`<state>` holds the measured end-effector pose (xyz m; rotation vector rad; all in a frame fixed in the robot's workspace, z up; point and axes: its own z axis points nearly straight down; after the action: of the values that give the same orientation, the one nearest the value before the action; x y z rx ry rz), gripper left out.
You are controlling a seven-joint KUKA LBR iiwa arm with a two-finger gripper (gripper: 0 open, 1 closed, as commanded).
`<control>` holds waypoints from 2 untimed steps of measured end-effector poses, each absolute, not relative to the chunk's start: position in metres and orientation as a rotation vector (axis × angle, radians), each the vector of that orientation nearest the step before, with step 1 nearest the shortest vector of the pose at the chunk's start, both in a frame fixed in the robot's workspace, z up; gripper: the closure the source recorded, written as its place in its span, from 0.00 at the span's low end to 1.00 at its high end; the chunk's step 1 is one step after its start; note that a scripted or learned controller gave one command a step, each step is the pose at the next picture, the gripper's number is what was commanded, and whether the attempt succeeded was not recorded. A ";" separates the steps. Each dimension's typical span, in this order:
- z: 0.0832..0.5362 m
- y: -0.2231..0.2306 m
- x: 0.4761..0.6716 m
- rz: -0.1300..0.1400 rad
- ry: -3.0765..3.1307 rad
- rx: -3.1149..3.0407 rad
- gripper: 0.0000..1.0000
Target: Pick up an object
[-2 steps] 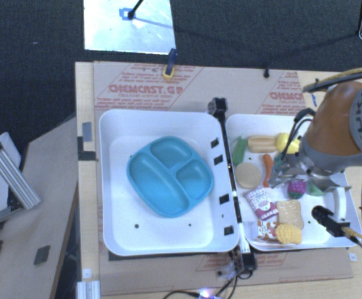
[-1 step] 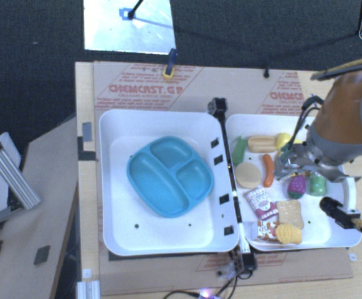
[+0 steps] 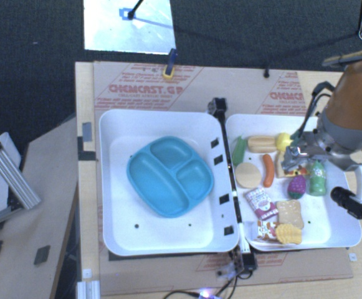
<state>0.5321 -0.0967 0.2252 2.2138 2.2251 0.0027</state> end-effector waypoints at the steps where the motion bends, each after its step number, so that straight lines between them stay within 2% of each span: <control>1: 0.233 -0.069 0.583 0.004 2.229 2.210 1.00; 2: 0.220 -0.044 0.622 0.001 2.230 2.212 1.00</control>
<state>0.6217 -0.0435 0.2196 2.2124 2.2298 0.0015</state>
